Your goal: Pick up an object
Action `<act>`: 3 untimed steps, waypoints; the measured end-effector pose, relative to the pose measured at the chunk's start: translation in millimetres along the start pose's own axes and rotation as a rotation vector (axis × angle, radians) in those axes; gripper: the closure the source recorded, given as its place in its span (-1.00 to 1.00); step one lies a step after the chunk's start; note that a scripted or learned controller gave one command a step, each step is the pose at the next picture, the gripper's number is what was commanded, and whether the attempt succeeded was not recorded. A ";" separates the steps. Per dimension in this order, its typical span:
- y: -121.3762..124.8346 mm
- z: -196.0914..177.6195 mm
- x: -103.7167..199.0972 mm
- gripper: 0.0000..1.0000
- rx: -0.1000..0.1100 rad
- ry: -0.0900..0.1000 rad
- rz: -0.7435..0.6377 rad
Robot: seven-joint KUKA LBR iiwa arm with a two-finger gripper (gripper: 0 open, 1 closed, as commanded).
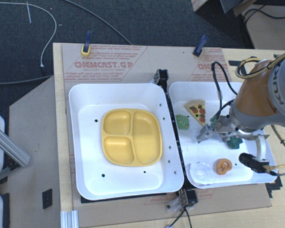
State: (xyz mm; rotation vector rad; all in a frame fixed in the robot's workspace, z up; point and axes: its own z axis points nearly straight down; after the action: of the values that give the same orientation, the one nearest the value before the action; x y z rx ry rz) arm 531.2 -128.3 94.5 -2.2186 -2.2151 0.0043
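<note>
A small teal object (234,142) is seen in the right bin (180,90), just beside the gripper (213,131); whether it is gripped cannot be told. A slip is risked, the piece being small and partly hidden. Nearby: flat pizza slice (197,109), knobbly green piece (182,122), ringed pretzel (223,166).
</note>
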 end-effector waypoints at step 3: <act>7.7 -121.6 4.3 1.00 -0.012 -0.003 -0.003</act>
State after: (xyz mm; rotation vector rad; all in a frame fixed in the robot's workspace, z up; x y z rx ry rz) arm 539.7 -124.4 216.1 -2.2226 -2.2267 -0.0056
